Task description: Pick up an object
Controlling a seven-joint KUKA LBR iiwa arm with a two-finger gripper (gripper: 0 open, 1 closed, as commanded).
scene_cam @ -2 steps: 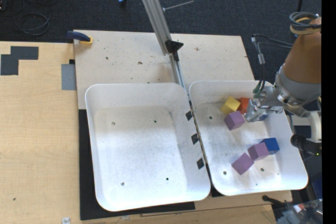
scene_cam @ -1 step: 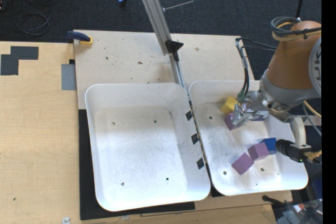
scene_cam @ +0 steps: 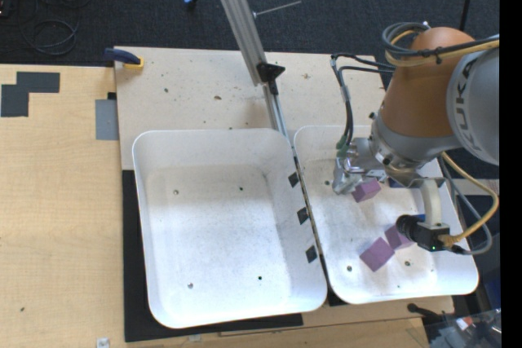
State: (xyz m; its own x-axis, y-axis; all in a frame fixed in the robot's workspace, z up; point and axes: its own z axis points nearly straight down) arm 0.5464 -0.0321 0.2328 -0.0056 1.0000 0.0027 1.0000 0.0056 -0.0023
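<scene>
While the jaws (scene_cam: 352, 175) sit beside a purple block (scene_cam: 366, 190) (grip unclear), 2 more blocks (scene_cam: 378, 253) lie near.

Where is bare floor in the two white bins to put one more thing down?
The left bin has a wide bare floor from its left wall to the divider beside the right bin. The right bin is crowded: the end effector sits over a purple block, and two more purple blocks lie below. Only its lower left corner is bare.
</scene>
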